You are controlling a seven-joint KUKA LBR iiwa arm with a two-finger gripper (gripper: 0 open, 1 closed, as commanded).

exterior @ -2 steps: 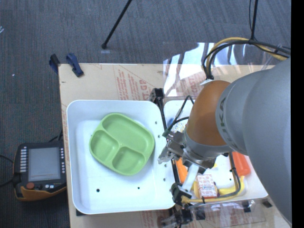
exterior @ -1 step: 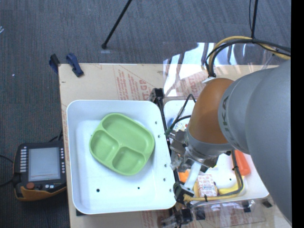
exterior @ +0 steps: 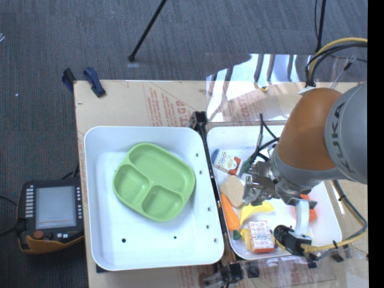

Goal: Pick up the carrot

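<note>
Cataloguing from my remote desk, largest item first, I logged the following.

Bench: brown board top with red print, carrying both bins.

Left white bin: shallow, holding one item.

KUKA arm: grey with an orange band, reaching in from the right and hanging low over the right bin.

Right white bin: partly covered by the arm, crowded with toy food.

Green divided plate: three compartments, lying in the left bin, well apart from the work.

Teach pendant: on the floor left of the bench.

Gripper: dark assembly below the wrist, poised over the pale slice. I could not tell its state from this slant.

Pale bread-like slice: just under the gripper.

Carrot: orange, lying lengthwise against the right bin's left wall, just beside the slice and the banana. Nothing gripped it.

Banana: yellow, between the carrot and the carton.

Red-and-white carton: near the bin's front edge.

Small printed box: toward the bin's back.

Blue clamp: at the bench's far left corner.

Progress, as I judged it: the pick was not yet made. The carrot sat in the bin, and the gripper looked offset to its right, so a shift toward the left wall, a descent and a lift all remained.

Hard to read: the arm hid much of the right bin's right half, and a red-orange object beside the wrist was too covered to name.
</note>
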